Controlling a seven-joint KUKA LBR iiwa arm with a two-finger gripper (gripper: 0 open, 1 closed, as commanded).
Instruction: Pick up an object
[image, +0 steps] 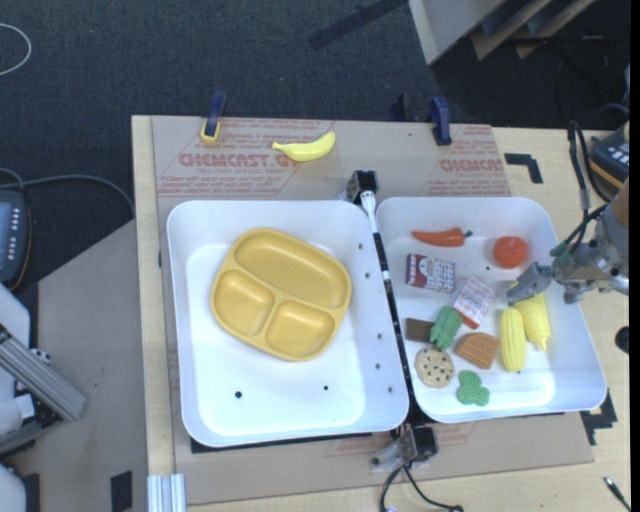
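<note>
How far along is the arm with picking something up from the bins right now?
Nothing looks picked yet: the toy foods, like the tomato and two corn cobs, lie in the right bin. In hand: the gripper hovers at that bin's right side, just above the corn. Left: closing on an item and lifting it.

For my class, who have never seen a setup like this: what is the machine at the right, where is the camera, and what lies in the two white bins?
One camera looks down at a slant on a bench. The robot arm reaches in from the right; its gripper hovers over the right bin, above toy corn cobs. That bin also holds a tomato, chili pepper, cookie and broccoli. The left bin holds a yellow divided plate. A banana lies on the bench behind. I cannot see anything held.
</note>
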